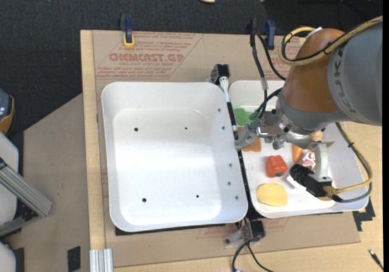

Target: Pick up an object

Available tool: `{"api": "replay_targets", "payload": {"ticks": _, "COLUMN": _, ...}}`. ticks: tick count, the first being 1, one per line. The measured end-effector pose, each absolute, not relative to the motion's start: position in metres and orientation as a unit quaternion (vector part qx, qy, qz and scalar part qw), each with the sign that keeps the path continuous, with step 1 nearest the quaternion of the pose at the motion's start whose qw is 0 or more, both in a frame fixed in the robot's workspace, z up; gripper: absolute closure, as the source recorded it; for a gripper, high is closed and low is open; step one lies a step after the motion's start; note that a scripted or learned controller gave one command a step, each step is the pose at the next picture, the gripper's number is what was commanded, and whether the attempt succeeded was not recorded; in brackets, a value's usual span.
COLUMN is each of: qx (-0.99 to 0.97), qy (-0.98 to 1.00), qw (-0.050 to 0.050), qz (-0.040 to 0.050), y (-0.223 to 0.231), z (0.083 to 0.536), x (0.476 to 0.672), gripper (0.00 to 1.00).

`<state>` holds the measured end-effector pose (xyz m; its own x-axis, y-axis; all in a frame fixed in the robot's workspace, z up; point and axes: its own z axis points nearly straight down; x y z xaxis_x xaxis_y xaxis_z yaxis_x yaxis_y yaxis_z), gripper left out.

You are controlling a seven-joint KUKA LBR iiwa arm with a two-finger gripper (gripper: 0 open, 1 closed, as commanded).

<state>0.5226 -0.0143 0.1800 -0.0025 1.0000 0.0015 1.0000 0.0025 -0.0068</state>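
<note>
My gripper [251, 135] hangs low over the left part of the right bin [346, 167], close to the wall shared with the left bin. A green object [242, 115] lies just behind it, and an orange piece [253, 145] shows directly under it. A red object [276, 166] sits in the middle of the bin, with a yellow rounded object [271, 194] near the front rim. Another orange object [296, 153] peeks out beside the wrist. The arm hides the back right of the bin. No object shows between the gripper's tips.
The left bin [164, 155] stands beside the right one on a brown board [152, 52]. Blue clamps [127, 27] hold the board's back edge. A small black and white fitting [220, 74] sits at the bins' back junction. Cables run along the divider.
</note>
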Motion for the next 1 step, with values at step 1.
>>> {"api": "replay_targets", "payload": {"ticks": 1, "qx": -0.709, "qy": -0.705, "qw": 0.001, "qz": 0.0011, "y": -0.0706, "z": 0.1846, "x": 0.5007, "gripper": 0.0}}
